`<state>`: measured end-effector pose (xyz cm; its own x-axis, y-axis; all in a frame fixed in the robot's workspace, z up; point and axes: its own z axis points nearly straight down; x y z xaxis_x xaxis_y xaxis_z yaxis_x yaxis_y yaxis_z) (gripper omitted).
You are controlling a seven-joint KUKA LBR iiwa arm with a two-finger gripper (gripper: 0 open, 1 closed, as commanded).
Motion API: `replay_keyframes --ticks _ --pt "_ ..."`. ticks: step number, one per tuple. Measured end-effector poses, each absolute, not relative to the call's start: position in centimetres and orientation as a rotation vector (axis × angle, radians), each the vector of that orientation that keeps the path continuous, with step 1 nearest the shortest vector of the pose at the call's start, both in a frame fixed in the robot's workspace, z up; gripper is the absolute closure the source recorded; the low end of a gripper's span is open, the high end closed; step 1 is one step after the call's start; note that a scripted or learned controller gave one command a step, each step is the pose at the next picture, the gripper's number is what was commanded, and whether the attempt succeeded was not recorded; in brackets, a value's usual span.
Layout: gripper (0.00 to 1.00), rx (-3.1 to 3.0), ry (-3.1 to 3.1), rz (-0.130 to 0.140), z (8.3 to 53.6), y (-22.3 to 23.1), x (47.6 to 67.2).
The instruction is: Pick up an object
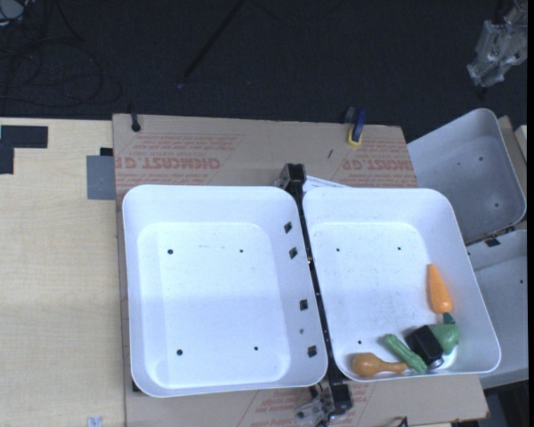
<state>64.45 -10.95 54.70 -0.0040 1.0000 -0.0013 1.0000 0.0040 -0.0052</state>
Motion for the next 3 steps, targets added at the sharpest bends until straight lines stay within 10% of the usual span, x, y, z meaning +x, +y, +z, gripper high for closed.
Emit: replay_keyframes --ticks 3 --pt "1.00 -2.194 -2.236 0.017 57.4 -10.6 64.6"
